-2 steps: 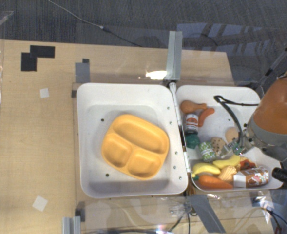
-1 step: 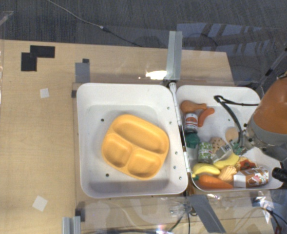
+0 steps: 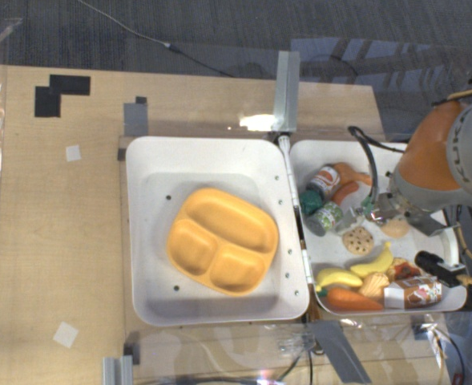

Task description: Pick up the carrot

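While the left bin [image 3: 147, 239] holds a yellow divided plate [image 3: 222, 240] near its middle, the table [image 3: 59, 239] to its left bears black tape marks [image 3: 59, 93]. Right bin [image 3: 304, 155] is crowded: two small cans [image 3: 324, 195] lie near its left wall, a cookie [image 3: 357, 239] sits below them, and bananas [image 3: 356, 273] lie lower still. Carrot [image 3: 353, 299] rests along the bin's near edge, just under the bananas, with a small carton [image 3: 414, 293] to its right. Tool [image 3: 380, 209] hangs over the bin's upper middle, beside the cans and above the cookie, well apart from the carrot, which lies lower and slightly left. Cannot tell how the tool stands; nothing is seen gripped. Arm's orange band [image 3: 428, 155] shows at far right.
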Robot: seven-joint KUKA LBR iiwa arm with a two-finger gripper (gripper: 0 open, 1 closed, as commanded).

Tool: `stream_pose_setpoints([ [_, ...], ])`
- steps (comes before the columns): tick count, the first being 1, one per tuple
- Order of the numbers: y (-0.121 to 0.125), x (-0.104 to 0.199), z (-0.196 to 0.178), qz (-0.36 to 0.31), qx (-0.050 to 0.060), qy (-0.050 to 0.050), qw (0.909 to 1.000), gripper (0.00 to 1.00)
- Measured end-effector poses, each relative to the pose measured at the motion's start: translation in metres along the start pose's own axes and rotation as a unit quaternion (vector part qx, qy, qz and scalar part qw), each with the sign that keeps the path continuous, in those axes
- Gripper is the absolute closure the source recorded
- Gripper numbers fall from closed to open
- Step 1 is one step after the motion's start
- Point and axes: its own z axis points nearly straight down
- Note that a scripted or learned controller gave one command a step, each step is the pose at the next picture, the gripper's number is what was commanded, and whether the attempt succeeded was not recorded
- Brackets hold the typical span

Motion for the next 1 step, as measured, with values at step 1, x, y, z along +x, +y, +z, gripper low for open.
stream_pose_setpoints([
  [1,0.0358,-0.0816,-0.0626,0.087,0.0,-0.001,0.9962,0.0],
])
